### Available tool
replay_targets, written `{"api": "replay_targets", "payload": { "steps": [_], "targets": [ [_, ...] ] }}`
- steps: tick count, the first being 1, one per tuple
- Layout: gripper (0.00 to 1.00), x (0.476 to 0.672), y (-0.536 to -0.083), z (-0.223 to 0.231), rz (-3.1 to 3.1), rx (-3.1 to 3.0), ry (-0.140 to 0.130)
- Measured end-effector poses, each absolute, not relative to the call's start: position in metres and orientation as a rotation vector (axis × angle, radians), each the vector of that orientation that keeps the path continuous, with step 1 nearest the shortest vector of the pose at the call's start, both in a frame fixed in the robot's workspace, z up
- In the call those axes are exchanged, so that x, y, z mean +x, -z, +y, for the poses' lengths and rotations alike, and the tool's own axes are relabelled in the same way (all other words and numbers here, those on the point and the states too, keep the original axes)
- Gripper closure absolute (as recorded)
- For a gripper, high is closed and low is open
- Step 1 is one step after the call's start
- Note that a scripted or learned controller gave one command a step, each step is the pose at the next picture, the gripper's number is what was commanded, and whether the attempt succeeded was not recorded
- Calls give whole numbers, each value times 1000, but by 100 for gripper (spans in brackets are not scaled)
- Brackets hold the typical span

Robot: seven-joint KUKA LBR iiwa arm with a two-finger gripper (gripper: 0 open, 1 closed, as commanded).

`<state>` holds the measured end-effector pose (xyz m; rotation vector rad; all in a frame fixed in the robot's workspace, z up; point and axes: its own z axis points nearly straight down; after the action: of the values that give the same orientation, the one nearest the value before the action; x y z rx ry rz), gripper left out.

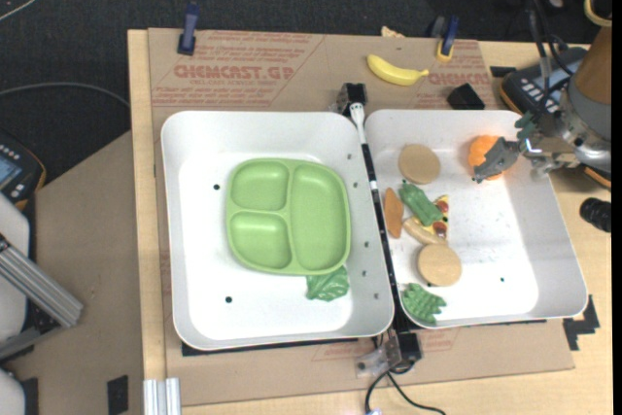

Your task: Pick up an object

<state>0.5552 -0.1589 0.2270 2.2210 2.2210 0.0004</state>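
My gripper [498, 158] reaches in from the right and sits over the upper right part of the right bin [525, 296]. It is right against an orange object [479, 149], partly covering it. Whether it grips the object is unclear. Further left in the same bin lie a round tan disc [420, 163], a green pickle-like piece [420, 204], an orange stick [392, 212], a second tan disc [439, 264] and a green leaf [423, 302].
The left bin [194, 151] holds a green divided plate [289, 216] and a green leaf [328, 286]. A yellow banana [396, 70] and a small black item [465, 96] lie on the cardboard behind the bins.
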Motion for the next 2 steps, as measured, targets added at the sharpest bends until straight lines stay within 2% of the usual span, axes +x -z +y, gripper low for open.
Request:
{"api": "replay_targets", "payload": {
  "steps": [1,2],
  "targets": [
    [0,524,-156,-102,2234,2225,6],
    [0,477,-186,-46,2231,2220,0]
  ]
}}
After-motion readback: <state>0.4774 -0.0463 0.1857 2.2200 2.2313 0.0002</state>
